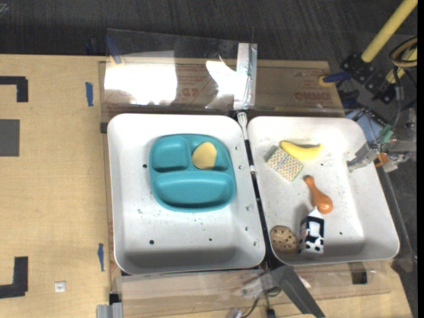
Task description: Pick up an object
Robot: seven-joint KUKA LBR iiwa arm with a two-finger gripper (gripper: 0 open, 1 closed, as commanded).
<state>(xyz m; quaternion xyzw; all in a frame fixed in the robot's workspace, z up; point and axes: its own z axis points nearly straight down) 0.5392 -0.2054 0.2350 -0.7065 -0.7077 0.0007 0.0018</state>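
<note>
The gripper [363,156] sits at the right rim of the right bin [371,240], holding nothing; how far its fingers are parted cannot be told. Both white bins rest on a bench topped with brown cardboard [46,197], dark floor beyond. Well apart to the gripper's left lie a banana [301,150] touching a patterned block [285,164], an orange drumstick-shaped toy [317,195], a cookie [283,238] and a black-and-white cow figure [313,236]. The left bin [129,237] holds a teal divided tray [189,187] with a yellow lump [204,155].
</note>
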